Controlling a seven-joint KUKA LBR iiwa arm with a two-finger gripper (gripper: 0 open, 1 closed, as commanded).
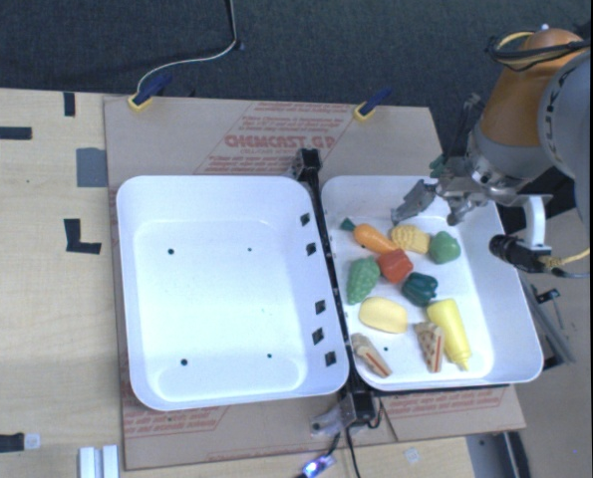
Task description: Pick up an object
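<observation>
Grey arm (535, 98) from right, end effector (434, 207) fingers spread.

The brown cardboard sheet (276, 137) under the two bins carried red printed text, to the left of the gripper (434, 205) and further back. The large word looked like "CHEMCAST", but it was seen upside down and blurred. The smaller red lines around it could not be read.

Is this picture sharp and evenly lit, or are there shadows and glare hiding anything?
Camera view: even, soft light, with only faint shadows under the toy food in the right bin; the left bin is bright white but not glaring; small toys look slightly soft; the gripper is a little blurred.
</observation>
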